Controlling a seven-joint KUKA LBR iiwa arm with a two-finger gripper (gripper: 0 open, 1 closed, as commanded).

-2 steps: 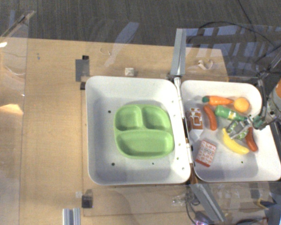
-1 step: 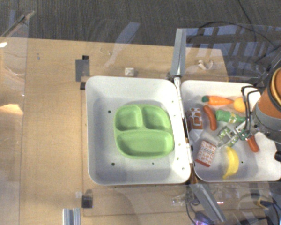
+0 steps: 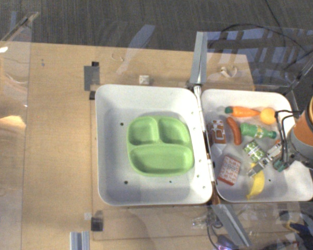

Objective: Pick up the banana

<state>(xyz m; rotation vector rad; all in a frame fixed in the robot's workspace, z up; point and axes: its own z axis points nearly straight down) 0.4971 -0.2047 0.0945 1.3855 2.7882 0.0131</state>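
Banana [image 3: 256,185] first: there's one, yellow, lying tilted near the front edge of the right-hand bin [image 3: 297,189], pretty much alone on the white floor down there. Going left to right from the start though, the wooden bench [image 3: 47,139] is bare on its left side apart from some glare, then comes the left bin [image 3: 109,139], which holds one green divided tray [image 3: 160,145] with three compartments, two small ones at the back and one long one in front. The two bins sit side by side, touching along the middle seam. In the right bin I count one brown packet [image 3: 217,131] just beside the seam, one red-and-white packet [image 3: 229,170] in front of it, one reddish sausage [image 3: 233,130], one carrot [image 3: 241,111] along the back wall, one orange ball-like fruit [image 3: 268,115] next to the carrot's tip, one green bottle [image 3: 256,131] lying on its side, and one small green-and-white can or carton [image 3: 254,151] nearer the middle. The gripper [image 3: 278,163] comes in from the right, down low in the bin just right of the can and up and to the right of the banana, near it but not touching. Honestly can't tell how its jaws stand, it's too small and dark there. Nothing visibly held.
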